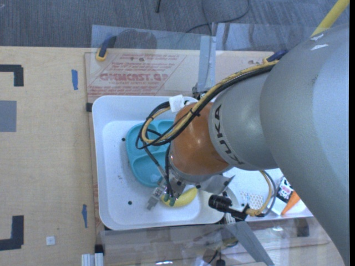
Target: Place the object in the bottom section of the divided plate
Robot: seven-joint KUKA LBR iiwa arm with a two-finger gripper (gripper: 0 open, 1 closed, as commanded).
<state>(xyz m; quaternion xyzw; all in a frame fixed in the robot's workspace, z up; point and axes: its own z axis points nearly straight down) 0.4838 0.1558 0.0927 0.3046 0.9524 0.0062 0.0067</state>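
A light blue divided plate (145, 155) lies in the left white bin (111, 148), and the arm covers its right part. A yellow banana-shaped object (186, 198) rests on the bin floor just below the plate's lower right edge. My gripper (162, 195) hangs under the orange wrist band, low over the bin and right at the left end of the yellow object. The wrist hides how it meets the object.
The big grey arm (288, 110) spans the right of the view and covers most of the right bin. An orange piece (290, 200) and a white dotted item (253, 198) peek out there. Yellow and black cables (152, 127) loop over the plate.
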